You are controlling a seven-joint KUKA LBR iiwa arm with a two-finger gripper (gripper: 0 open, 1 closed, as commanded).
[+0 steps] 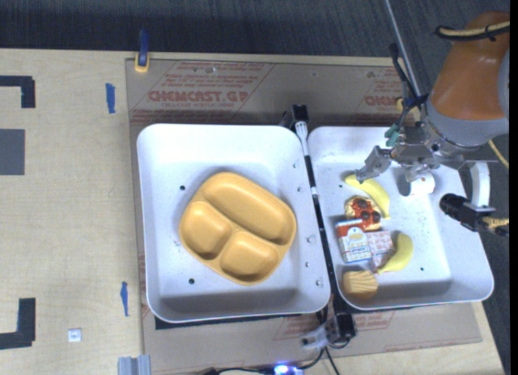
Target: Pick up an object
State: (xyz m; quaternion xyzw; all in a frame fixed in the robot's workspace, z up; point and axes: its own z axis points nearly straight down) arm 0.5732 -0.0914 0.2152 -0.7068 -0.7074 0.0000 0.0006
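- Nearest the camera, at the front of the right bin (461,284), a small tan bun-like piece (360,283) lay with a ridged, bread-like surface.
- Just behind it lay a flat printed packet (362,244) in red and white, with a curved yellow banana (398,253) touching its right side; both looked smooth and plastic.
- Further back sat a small round toy (363,211) in red and dark colours, and behind that a second yellow banana (374,193), glossy and curved.
- In the left bin (162,203), a moulded yellow tray (236,226) with three rounded sections lay alone, matt and smooth.
- Farthest back, the gripper (401,172) hung over the rear of the right bin, its fingers spread apart with nothing between them.
- The pick appeared not yet made: every item lay on the bin floor, so closing on one and lifting remained.
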